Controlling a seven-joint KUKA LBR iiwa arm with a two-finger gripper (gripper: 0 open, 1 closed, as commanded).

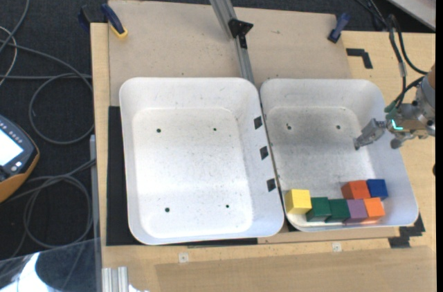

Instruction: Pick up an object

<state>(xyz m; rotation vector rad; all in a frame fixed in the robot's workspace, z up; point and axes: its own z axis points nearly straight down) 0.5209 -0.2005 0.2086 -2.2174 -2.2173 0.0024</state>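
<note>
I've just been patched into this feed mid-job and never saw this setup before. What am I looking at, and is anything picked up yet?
One camera looks down at a slant on a bench with two shallow white bins. The arm comes in from the right; its gripper hangs over the right bin, near its right wall. Nothing shows between the fingers, so I'd say nothing is picked up yet. The blocks sit bunched in that bin's near corner: yellow, green, purple, orange, red and blue. The left bin lies beside it, speckled.
</note>
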